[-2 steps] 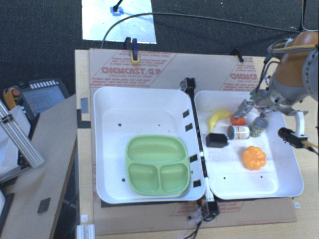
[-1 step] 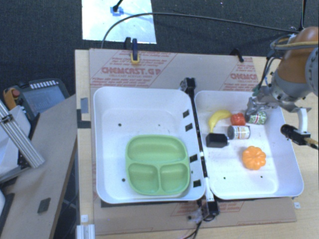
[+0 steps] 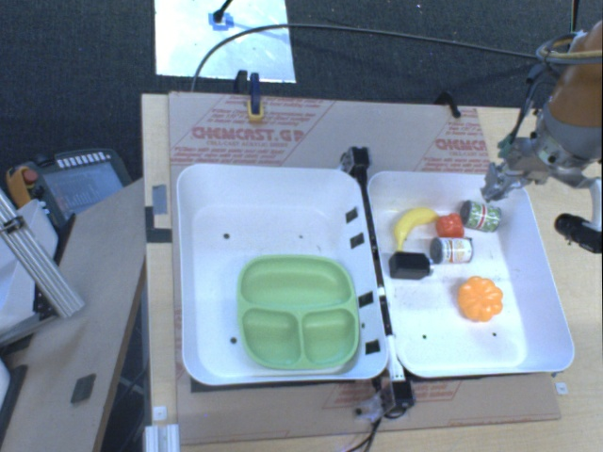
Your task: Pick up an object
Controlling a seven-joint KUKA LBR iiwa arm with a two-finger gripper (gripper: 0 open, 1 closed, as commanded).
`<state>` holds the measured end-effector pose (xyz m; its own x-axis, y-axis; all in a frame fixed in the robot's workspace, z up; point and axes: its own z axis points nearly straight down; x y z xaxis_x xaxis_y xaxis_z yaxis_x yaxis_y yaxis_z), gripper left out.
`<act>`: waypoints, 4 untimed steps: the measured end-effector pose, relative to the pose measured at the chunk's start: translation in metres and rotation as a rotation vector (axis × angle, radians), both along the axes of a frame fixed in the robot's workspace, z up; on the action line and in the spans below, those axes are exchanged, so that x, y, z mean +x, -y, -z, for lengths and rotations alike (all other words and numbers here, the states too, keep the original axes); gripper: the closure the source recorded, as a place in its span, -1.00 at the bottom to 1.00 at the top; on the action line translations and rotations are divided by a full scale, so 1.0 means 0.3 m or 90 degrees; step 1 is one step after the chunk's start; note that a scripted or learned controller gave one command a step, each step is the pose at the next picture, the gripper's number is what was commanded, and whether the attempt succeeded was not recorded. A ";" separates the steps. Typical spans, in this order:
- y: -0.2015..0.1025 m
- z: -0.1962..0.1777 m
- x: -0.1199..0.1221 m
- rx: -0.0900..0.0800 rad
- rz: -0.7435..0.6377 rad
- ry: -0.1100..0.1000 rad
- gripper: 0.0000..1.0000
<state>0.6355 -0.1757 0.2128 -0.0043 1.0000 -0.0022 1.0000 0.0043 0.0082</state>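
Observation:
The right bin (image 3: 528, 347) holds a yellow banana (image 3: 414, 224), a small red item (image 3: 449, 225), a green-labelled can (image 3: 481, 217) lying on its side, a second small can (image 3: 452, 250), a black block (image 3: 409, 266) and an orange pumpkin (image 3: 480, 298). My gripper (image 3: 496, 186) hangs at the bin's far right side, just above and right of the green-labelled can. Nothing shows between its tips.
The left bin (image 3: 203, 252) holds a green divided plate (image 3: 299, 312). A black divider with clips (image 3: 369, 252) runs between the bins. A tablet-like device (image 3: 80, 185) and an aluminium bar (image 3: 38, 262) lie off the bench to the left. A cable (image 3: 415, 36) crosses the back.

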 end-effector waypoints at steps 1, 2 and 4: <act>0.001 -0.119 0.004 0.000 -0.001 -0.002 1.00; -0.151 -0.131 -0.018 0.002 -0.002 -0.004 1.00; -0.510 -0.165 -0.133 0.002 -0.003 -0.005 1.00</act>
